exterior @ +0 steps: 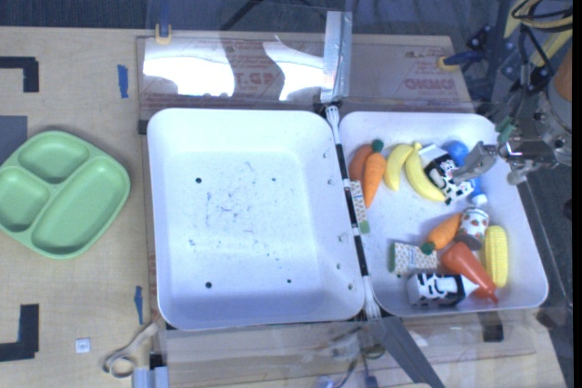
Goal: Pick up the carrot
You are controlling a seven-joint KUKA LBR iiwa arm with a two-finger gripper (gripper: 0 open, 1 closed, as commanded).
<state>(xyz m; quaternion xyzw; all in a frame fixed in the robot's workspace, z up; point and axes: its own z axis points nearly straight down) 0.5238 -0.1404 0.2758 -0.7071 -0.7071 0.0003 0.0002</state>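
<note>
Several toy carrots lie in the right bin (pixel 536 286). One orange carrot (pixel 374 178) rests along the bin's left wall beside a darker orange one (pixel 360 164). A small carrot (pixel 444 231) sits mid-bin, and a large red-orange carrot (pixel 469 266) lies near the front right corner. My gripper (pixel 496 154) hangs over the bin's right rim, beside the blue and black-and-white toys and well to the right of the carrots by the wall. Nothing shows in its grasp.
Two bananas (pixel 414 170), a corn cob (pixel 496 253), a cow-patterned toy (pixel 436 287) and a blue toy (pixel 457 154) crowd the right bin. The left bin (pixel 245 213) adjoins it. A green divided plate (pixel 60 193) sits at far left.
</note>
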